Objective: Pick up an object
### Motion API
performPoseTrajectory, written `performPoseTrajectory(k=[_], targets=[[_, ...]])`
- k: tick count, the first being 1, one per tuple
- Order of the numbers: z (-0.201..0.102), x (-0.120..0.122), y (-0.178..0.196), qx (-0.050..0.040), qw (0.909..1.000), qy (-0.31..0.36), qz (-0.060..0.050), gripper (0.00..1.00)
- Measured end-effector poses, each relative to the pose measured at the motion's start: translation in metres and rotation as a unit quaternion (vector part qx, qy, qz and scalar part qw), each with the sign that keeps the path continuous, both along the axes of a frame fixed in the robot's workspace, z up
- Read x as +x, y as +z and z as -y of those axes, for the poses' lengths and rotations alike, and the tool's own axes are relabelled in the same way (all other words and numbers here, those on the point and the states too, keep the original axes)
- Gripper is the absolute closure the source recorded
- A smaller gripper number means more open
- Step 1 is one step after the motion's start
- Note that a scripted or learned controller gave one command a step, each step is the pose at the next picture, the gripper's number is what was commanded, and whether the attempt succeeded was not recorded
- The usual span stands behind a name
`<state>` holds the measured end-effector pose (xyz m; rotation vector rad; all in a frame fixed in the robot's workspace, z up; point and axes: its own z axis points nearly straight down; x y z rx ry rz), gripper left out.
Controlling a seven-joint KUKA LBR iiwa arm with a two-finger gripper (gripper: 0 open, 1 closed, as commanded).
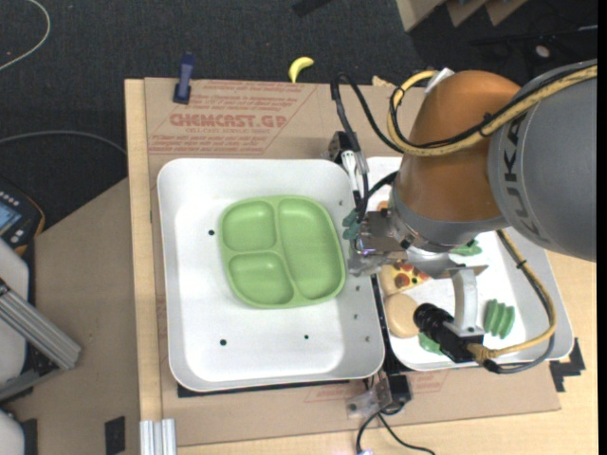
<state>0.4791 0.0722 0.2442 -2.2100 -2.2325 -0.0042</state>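
Two white bins side by side. Left bin [190, 330] holds a green plate [283, 251], three compartments, lying flat. Gripper [363, 245] sits low at the seam between the bins, just beside the plate's right edge; spread or closed, can't tell. Right bin [384, 171], partly under the arm: tan disc [400, 316], green ridged piece [498, 318], small red-yellow toy [405, 276].

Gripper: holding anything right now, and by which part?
Cannot tell. The gripper is at the left bin's right edge, beside the green divided plate; the wrist covers whatever is under it.
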Motion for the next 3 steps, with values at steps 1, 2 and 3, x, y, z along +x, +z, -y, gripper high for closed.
performPoseTrajectory(k=[1, 2, 3], targets=[[-0.032, 0.001, 0.085, 0.0005, 1.0, -0.002, 0.004, 1.0], [0.007, 0.001, 0.183, -0.0002, 1.0, -0.006, 0.006, 1.0], [0.008, 0.013, 0.135, -0.0015, 1.0, -0.006, -0.004, 1.0]])
